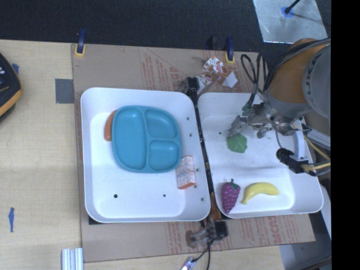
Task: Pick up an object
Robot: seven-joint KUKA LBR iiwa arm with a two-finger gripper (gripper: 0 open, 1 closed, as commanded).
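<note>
Gripper [239, 127]: over right bin [216, 151], just above green obj [237, 144]; fingers can't tell.
Near edge, right bin: grapes [229, 194], banana [260, 190].
Left bin [93, 173]: blue tray [147, 139], small packet [185, 172].

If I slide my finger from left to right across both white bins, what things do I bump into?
Orange thing peeking out from under the plate → blue plate → little packet → purple grapes → green lump → banana
</note>
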